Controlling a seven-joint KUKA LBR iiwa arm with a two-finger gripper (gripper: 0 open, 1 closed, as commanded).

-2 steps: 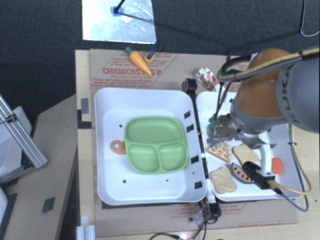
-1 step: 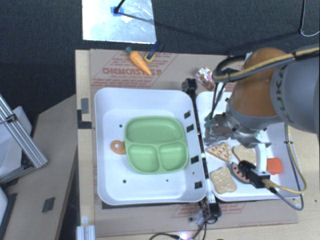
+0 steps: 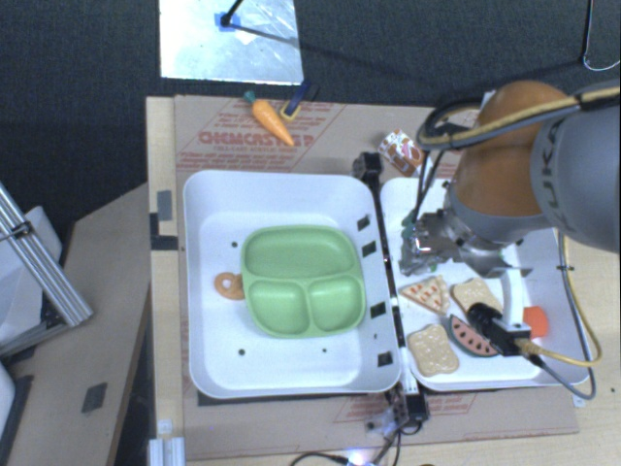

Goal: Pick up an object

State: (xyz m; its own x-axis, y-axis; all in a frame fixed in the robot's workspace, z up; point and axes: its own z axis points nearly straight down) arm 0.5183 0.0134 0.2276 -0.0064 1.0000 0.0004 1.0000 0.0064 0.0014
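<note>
My gripper [image 3: 419, 244] hangs low over the left part of the right bin [image 3: 485, 379], under the bulky grey and orange wrist. Just below it in the view lies a toy pizza slice [image 3: 427, 292]. Beside that are a slice of toast [image 3: 475, 293], a watermelon wedge [image 3: 468, 337], a pale cracker-shaped piece [image 3: 433, 349] and a small orange block [image 3: 535, 320]. I see nothing held in the gripper.
The left bin [image 3: 209, 357] holds a green divided plate [image 3: 299, 280] and a small pretzel [image 3: 230, 286]. Behind the bins on the cardboard lie a toy carrot [image 3: 272, 121] and a wrapped snack [image 3: 401, 151]. A cable runs across the right bin's front.
</note>
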